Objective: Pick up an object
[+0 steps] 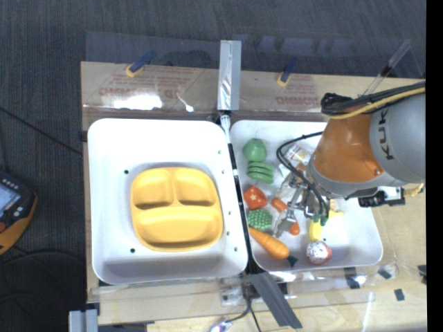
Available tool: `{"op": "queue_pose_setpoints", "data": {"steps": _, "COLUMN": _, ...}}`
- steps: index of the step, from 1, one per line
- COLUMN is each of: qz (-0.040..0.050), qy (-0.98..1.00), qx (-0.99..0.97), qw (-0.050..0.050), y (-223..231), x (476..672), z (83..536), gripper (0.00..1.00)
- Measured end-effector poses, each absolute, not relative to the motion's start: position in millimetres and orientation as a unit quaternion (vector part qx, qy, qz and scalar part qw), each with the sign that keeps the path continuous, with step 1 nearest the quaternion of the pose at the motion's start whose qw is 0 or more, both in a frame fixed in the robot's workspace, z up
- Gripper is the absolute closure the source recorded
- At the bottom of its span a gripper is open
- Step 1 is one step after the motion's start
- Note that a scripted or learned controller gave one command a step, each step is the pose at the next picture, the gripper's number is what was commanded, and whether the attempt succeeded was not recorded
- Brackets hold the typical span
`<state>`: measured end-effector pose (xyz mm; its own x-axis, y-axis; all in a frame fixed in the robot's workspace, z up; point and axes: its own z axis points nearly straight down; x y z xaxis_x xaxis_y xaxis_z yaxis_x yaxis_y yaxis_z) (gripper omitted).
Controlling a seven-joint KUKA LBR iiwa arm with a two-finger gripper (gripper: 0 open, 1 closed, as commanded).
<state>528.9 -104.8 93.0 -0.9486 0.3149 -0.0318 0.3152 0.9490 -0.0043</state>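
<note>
Dark carpet surrounds the bench [97, 81]. Toy food crowds the right bin [367, 244], so the tool [294, 209] dips among it near the carrot [268, 242]; whether it grips anything, I cannot tell.

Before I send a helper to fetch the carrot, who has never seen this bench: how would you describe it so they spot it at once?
Look in the right-hand white bin, the one crowded with toy food, not the one with the yellow tray. Near its front left corner lies the carrot, just below the green dotted piece. It is the one long, tapered orange thing there; its neighbours are short and rounded.
</note>
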Motion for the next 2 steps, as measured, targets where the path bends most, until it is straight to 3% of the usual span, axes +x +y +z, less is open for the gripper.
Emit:
{"op": "queue_pose_setpoints", "data": {"steps": 1, "qz": -0.0032, "qy": 0.987, "qx": 0.158, "qw": 0.013, "y": -102.0, "x": 529.2, "z": 100.3, "gripper": 1.0}}
{"op": "queue_pose_setpoints", "data": {"steps": 2, "qz": -0.0005, "qy": 0.981, "qx": 0.196, "qw": -0.001, "y": -62.0, "x": 507.6, "z": 209.2, "gripper": 1.0}}
